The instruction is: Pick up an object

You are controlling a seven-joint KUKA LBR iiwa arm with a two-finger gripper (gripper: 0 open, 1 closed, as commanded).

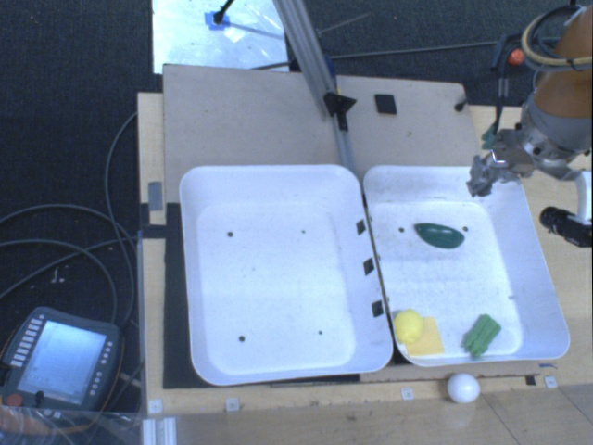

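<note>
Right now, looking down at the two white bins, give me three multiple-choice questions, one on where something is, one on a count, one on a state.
1. Where is the dark green oval object?
A. left bin
B. right bin
C. on the bench

2. How many objects lie inside the right white bin?
A. one
B. three
C. five

3. How does the small white ball sit?
A. inside the left white bin
B. between the fingers
C. on the bench outside the bins

Answers: B, it lies on the right bin's floor; B, the oval, a yellow piece and a light green ridged piece; C, it rests below the right bin's front rim.
</note>
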